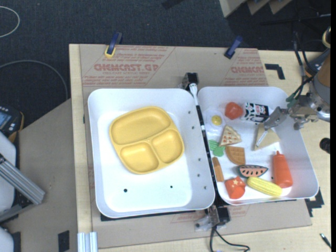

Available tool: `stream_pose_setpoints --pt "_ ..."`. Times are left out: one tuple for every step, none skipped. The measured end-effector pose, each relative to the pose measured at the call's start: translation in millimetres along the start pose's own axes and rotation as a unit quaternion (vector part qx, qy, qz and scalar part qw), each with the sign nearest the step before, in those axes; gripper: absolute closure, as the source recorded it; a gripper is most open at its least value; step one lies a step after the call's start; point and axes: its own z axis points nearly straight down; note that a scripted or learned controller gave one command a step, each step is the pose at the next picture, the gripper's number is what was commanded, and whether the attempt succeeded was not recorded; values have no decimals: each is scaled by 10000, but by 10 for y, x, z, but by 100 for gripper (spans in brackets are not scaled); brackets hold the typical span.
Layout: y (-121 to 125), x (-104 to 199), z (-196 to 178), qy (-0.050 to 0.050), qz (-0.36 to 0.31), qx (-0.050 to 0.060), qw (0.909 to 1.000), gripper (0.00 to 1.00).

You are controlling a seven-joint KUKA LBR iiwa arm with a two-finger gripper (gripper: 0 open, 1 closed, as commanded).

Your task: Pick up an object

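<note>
The right bin (pixel 307 159) holds several toy foods: a red tomato (pixel 233 109), a black-and-white carton (pixel 255 111), a pale cheese wedge (pixel 266 138), a triangular sandwich piece (pixel 229 136), a toast slice (pixel 235 155), a watermelon slice (pixel 253 170), a corn cob (pixel 264 186), a red ketchup bottle (pixel 282 169) and a red pepper (pixel 235 188). My gripper (pixel 286 122) hangs over the bin's upper right part, just above and right of the cheese wedge. Its fingers are spread open with nothing between them.
The left bin (pixel 100 156) carries a yellow three-compartment plate (pixel 146 139). A small yellow piece (pixel 216 121), a green piece (pixel 215 147) and an orange stick (pixel 218 168) lie along the right bin's left wall. Clamps hold the cardboard base at the back.
</note>
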Motion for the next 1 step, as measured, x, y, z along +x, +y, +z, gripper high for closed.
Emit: stream_pose_setpoints --pt "32 7 -88 -18 -20 -74 10000 0"
